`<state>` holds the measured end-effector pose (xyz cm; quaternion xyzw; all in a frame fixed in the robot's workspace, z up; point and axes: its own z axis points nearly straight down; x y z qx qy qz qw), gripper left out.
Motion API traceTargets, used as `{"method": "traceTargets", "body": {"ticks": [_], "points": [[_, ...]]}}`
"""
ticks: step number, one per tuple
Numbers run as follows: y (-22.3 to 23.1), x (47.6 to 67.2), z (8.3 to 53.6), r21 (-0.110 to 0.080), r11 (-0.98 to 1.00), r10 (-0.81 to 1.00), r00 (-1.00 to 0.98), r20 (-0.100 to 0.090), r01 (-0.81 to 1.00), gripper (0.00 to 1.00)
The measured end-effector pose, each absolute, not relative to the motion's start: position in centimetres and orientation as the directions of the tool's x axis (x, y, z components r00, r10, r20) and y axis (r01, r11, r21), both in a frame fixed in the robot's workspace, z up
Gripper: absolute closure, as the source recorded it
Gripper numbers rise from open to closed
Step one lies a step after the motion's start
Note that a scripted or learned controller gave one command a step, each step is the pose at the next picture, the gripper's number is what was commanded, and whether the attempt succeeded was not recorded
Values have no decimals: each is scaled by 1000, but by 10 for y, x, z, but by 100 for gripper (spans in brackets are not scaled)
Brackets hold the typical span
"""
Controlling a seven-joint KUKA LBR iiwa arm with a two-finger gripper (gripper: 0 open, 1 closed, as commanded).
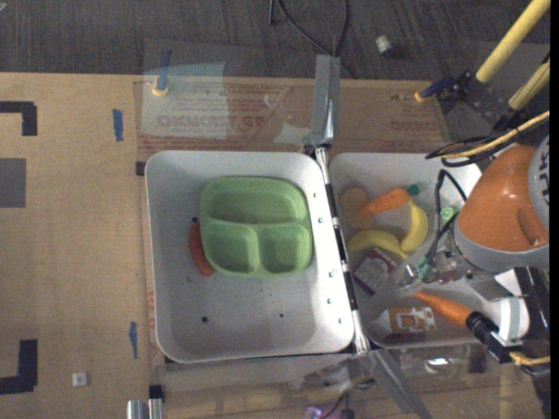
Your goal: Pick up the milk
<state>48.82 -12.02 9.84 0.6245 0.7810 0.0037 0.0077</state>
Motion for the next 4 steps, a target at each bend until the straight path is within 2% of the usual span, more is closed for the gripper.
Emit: {"method": "traceTargets", "body": {"ticks": [1, 2, 3, 4], "points": [[-147, 480, 198, -2, 272, 962, -272, 1, 962, 100], [-206, 521, 317, 0, 387, 922, -387, -1, 922, 100], [-222, 537, 381, 0, 372, 928, -372, -2, 928, 100], [-150, 541, 385, -2, 461, 888, -461, 1, 888, 100]]}}
